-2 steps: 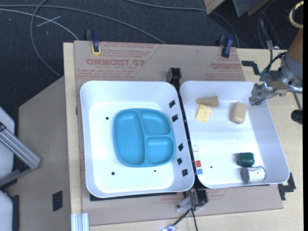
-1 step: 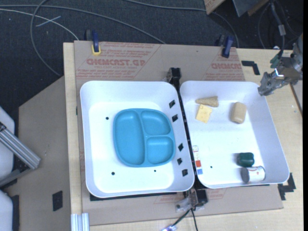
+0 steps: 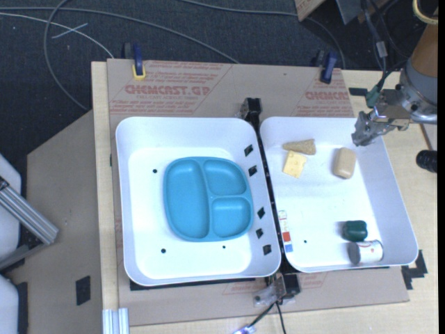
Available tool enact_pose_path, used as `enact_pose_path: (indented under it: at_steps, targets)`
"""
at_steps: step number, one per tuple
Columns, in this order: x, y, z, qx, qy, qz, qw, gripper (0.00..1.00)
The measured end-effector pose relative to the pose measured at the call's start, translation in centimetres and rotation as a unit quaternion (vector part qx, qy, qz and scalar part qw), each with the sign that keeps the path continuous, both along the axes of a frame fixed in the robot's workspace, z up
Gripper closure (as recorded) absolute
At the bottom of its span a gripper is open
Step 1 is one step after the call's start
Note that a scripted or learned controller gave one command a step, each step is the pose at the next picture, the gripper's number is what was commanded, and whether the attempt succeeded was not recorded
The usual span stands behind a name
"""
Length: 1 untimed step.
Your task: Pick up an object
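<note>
Cardboard (image 3: 208, 82) underlies both white bins (image 3: 139, 256) over dark carpet (image 3: 208, 19).

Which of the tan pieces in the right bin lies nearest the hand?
The rounded tan block, just below the hand. The tan wedge and yellow square lie farther left.

A robotics lab: loose cables (image 3: 76, 26) trail across dark carpet (image 3: 42, 68) beside a clamped bench (image 3: 201, 89) carrying two white bins (image 3: 128, 186).
</note>
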State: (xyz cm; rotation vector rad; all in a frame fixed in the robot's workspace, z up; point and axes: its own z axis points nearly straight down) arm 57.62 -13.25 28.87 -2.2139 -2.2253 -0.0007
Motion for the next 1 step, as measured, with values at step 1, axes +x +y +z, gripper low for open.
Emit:
enact_pose_path:
  at_steps: [1]
  targets:
    - [-1.46,5.17,-0.06,0.0003,0.001,0.000,1.0000,1.00]
